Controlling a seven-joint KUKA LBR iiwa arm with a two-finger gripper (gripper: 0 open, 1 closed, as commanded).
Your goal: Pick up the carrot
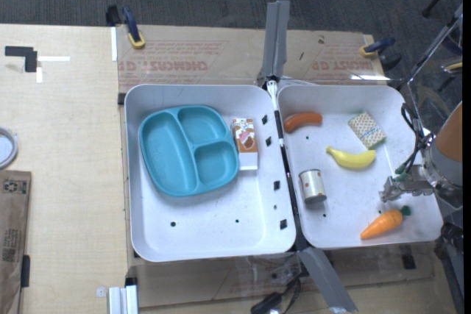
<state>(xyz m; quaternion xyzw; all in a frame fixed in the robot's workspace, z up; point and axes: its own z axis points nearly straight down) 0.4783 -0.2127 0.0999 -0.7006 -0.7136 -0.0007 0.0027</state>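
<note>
Two shallow white bins side by side mid-frame, left bin (147, 232) and right bin (346, 235). Carrot (383, 224) flat on the floor of the right bin, lower right of the frame, orange body pointing down-left, green top up-right. Gripper (398, 189) just above and right of the carrot's green end, very near it, reaching in from the right edge; carrot not between the fingers, nothing seen grasped; jaw state impossible to tell at this size. Elsewhere in the right bin: yellow banana (352, 157) near the centre, small metal can (313, 186) lying left of centre, orange sausage-shaped piece (302, 120) at the upper left corner, patterned sponge-like block (366, 129) at the upper right. In the left bin: turquoise divided plate (188, 150) across the upper left part, small snack packet (244, 136) just beside its right rim, close to the divider between the bins. Cardboard sheet (221, 55) under and behind both bins, clamps at its upper corners.
</note>
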